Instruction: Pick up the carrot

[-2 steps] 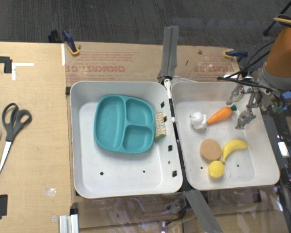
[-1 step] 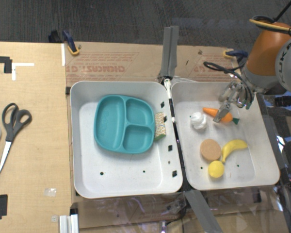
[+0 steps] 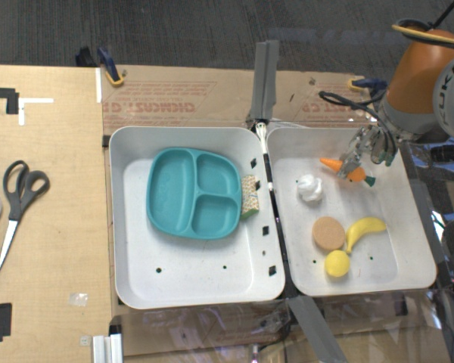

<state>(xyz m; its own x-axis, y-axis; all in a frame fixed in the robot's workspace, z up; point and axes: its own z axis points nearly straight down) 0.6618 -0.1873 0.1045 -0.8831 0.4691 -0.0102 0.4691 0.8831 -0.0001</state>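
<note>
Item: carrot (image 3: 342, 169), orange with a green top. Location: far part of the right bin (image 3: 408, 248), apparently still lying on its floor. Long axis runs roughly left to right across the view, orange tip left, green end right. End effector (image 3: 361, 156): directly at the carrot's right portion; finger opening and any hold cannot be told. Progress: approach reached; secure grasp and lift appear outstanding.
</note>
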